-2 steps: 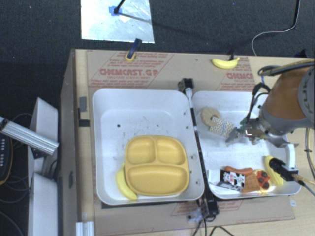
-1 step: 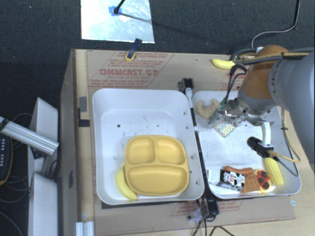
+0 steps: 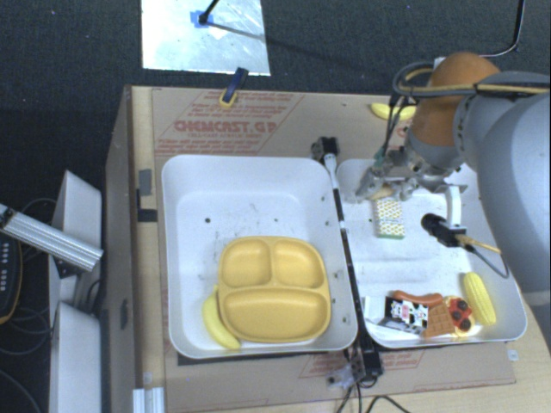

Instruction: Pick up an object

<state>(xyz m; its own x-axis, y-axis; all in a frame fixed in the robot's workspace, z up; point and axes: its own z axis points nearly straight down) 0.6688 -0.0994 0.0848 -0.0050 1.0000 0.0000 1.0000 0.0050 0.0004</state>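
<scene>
My gripper [image 3: 386,188] hangs over the back left part of the right bin [image 3: 508,317], the arm reaching in from the right. Just in front of and below it lies a small box with a green-and-white check pattern [image 3: 390,218]; I cannot tell whether the gripper touches it. A yellow corn cob [image 3: 479,298] lies near the right bin's front right. Beside the cob sits a flat toy food piece in red, orange and cow print [image 3: 427,312]. In the left bin [image 3: 189,188] a yellow divided plate [image 3: 274,287] rests with a yellow banana [image 3: 217,320] at its front left edge.
A divider rail [image 3: 342,231] runs between the two bins. A yellow object [image 3: 382,109] lies on the cardboard behind the right bin, partly hidden by the arm. The back half of the left bin is bare white floor.
</scene>
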